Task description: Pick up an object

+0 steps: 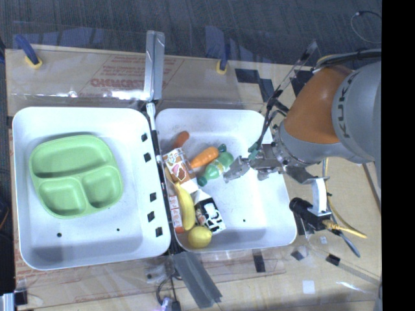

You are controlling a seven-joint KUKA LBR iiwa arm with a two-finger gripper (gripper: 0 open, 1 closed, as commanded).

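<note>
The right bin [259, 212] holds a heap of toy food along its left side. An orange carrot [204, 156] lies across a green vegetable [218, 167]. Beside them are a small red sausage [180, 138], a printed snack box [176, 166], a yellow banana [186, 206], a lemon [200, 237] and a black-and-white carton [209, 216]. My gripper [236, 168] hangs low over the bin's middle, its tip right beside the green vegetable's right end. Nothing is visibly held in it.
The left bin [130, 238] bears a green divided plate [76, 173]. A grey divider bar [154, 63] rises between the bins at the back. The arm's orange band [314, 112] hangs over the right bin's right wall.
</note>
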